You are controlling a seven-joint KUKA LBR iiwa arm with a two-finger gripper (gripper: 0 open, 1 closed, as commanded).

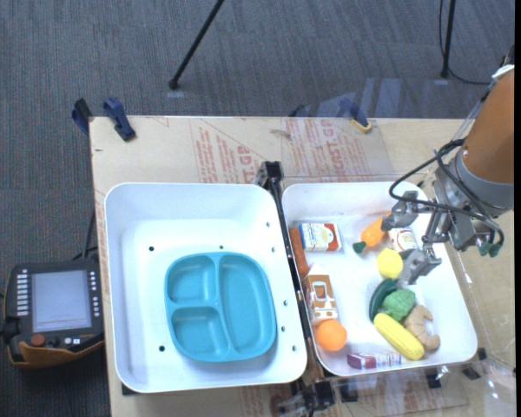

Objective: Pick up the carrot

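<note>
**Carrot not yet lifted; gripper low in the right bin**

The arm point(491, 137) reaches in from the right over the right bin point(313, 200), while the left bin point(126, 233) holds only a blue divided plate point(219, 307). As far as the view shows, the task is at its approach: nothing is raised off the bin floor and nothing sits between the fingers. What remains, by my judgement, is the closing on the carrot and the lift.

The gripper point(417, 252) hangs low among the toys, just right of the carrot point(371, 234). Its metal fingers look parted, with no object between them, though cables and clutter make this hard to read.

Near it lie a yellow lemon point(389, 263), a green broccoli piece point(398, 302), a corn cob point(398, 335) and an orange ball point(331, 335).

The carrot lies in the right bin's upper middle, right of a small box point(318, 236). It is short and orange, with a dark green tip at its lower left, lying on a slant.
</note>
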